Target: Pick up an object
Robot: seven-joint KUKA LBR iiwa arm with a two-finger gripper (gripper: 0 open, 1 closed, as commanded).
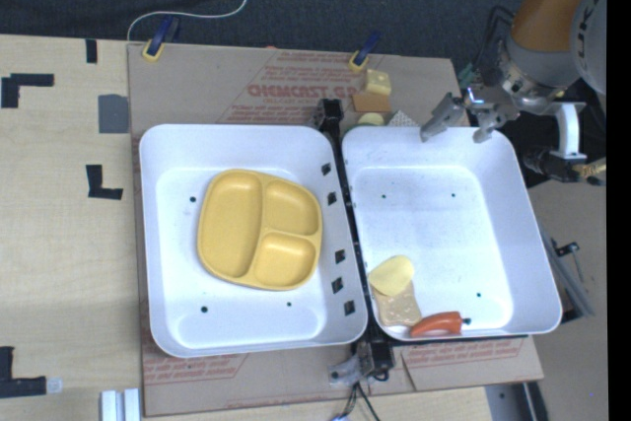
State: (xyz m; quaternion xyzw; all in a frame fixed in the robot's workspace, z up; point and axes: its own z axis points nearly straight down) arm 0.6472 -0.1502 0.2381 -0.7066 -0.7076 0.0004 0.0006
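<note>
The right bin [513,212] holds a pale yellow round piece [391,273], a tan flat piece [398,308] under it, and a red-orange chili-like object [436,323] at the near edge. A yellow divided plate [259,229] lies in the left bin [158,212]. My gripper [459,122] hovers over the far rim of the right bin, open, its two grey fingers [438,119] spread apart with nothing between them. It is well away from the objects at the bin's near side.
Small tan and yellow blocks [372,97] sit on the cardboard behind the bins, close to the gripper's left. Clamps [158,39] pin the cardboard's far edge. A black hinge strip [338,202] runs between the bins.
</note>
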